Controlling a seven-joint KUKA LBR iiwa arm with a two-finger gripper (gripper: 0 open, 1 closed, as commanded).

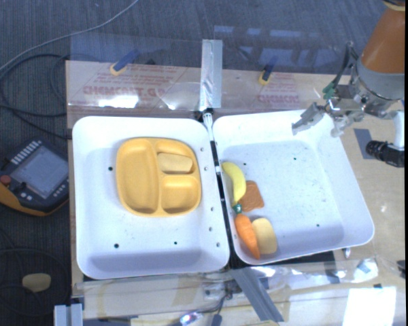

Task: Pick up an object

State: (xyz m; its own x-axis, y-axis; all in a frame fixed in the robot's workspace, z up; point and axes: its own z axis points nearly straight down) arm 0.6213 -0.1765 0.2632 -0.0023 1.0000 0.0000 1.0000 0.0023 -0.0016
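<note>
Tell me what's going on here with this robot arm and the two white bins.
The arm's gripper hovers over the far right corner of the right bin, its fingers open and holding nothing. A banana, a carrot, a flat orange-brown piece and a tan block lie clustered by that bin's left wall. The left bin holds a yellow divided tray.

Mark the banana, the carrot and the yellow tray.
banana [234, 180], camera view, middle of its curved body.
carrot [246, 235], camera view, middle of its orange body.
yellow tray [137, 175], camera view, floor of its long left compartment.
</note>
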